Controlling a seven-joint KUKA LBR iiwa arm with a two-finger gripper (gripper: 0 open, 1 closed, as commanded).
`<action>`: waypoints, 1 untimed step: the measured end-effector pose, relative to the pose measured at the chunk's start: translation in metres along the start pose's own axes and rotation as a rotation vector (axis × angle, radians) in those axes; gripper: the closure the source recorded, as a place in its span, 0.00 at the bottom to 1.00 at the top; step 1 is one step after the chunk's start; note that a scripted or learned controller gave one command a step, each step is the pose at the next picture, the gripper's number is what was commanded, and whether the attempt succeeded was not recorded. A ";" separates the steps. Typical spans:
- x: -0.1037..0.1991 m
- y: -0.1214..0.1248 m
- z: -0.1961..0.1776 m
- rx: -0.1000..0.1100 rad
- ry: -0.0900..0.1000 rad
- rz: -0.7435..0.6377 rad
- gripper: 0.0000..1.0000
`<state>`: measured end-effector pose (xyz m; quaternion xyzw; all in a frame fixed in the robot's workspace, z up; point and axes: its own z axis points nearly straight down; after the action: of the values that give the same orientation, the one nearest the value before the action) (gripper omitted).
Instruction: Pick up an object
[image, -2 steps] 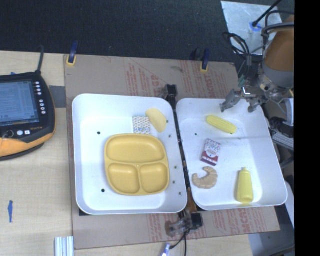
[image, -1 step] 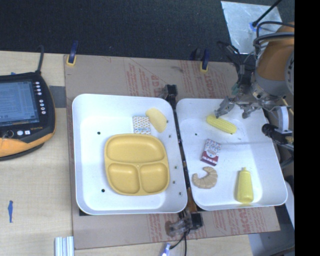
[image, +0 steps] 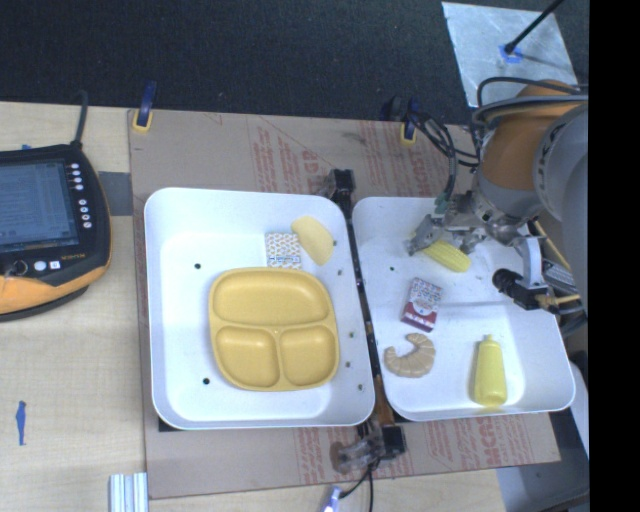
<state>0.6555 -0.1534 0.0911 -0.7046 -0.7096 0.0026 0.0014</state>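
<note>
Where pincer (image: 440, 243) hovers, yellow block (image: 447, 257), red carton (image: 422, 304)

Grey KUKA arm with an orange band above the wrist (image: 530, 140) enters from the right edge and bends down toward the upper part of the frame's right side. Its two-finger metal gripper (image: 437, 238) hangs low, pointing left and slightly downward. Wrist body bulky, with black cables looping off behind it toward the top.

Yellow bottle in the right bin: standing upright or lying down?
Lying down. The yellow bottle rests flat on the right bin floor, its full side showing, cap end toward the far side.
</note>
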 end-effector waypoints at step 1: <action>-0.001 0.001 -0.012 0.000 -0.001 -0.002 1.00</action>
<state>0.6562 -0.1546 0.1028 -0.7038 -0.7104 0.0027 0.0010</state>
